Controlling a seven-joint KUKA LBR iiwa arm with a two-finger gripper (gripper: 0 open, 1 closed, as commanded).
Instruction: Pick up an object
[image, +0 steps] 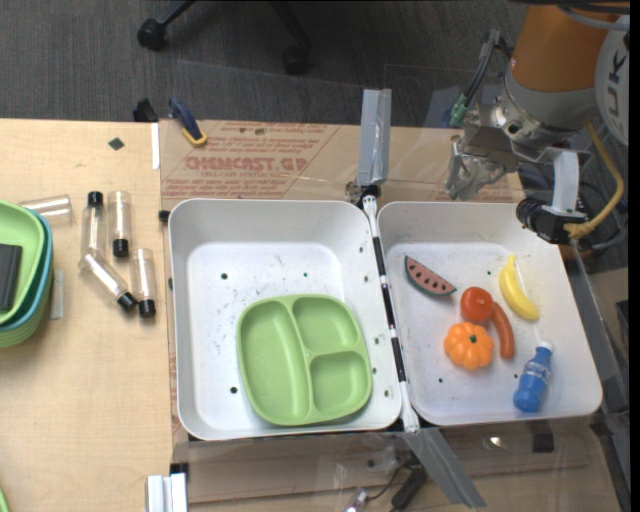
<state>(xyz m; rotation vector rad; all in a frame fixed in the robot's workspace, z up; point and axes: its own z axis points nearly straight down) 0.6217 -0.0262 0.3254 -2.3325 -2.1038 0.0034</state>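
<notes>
The right bin (570, 300) holds a watermelon slice (429, 277), a red tomato (477, 302), a red sausage (502, 331), an orange pumpkin (469, 345), a yellow banana (517, 288) and a blue bottle (533, 378). My gripper (476, 176) hangs above the back edge of the right bin, behind the toys and clear of them, with nothing visibly held.
The left bin (200, 300) carries a green divided plate (303, 358). Several clear vials (115, 250) lie on the wooden bench at left, beside stacked green plates (22, 270). A cardboard sheet (250, 160) lies behind the left bin.
</notes>
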